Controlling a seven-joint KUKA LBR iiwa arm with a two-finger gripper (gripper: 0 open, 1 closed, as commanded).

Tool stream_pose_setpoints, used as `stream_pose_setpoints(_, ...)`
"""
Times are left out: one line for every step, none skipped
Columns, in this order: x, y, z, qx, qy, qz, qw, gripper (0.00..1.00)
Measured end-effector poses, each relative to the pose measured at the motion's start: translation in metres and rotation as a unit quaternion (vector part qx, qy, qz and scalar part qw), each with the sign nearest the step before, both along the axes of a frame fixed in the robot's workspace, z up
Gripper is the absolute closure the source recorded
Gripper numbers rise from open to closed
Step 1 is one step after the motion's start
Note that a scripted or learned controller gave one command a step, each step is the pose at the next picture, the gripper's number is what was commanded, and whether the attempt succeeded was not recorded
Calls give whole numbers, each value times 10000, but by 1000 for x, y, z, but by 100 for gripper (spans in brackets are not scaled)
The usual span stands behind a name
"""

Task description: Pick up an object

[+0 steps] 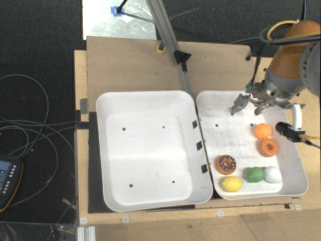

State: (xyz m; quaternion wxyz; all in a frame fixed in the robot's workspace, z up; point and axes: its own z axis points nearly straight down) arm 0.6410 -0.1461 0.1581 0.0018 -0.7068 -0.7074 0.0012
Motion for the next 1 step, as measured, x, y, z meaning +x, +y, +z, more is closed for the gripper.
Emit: stream_pose_setpoints(-7, 2, -60, 2, 2, -1, 10000, 0)
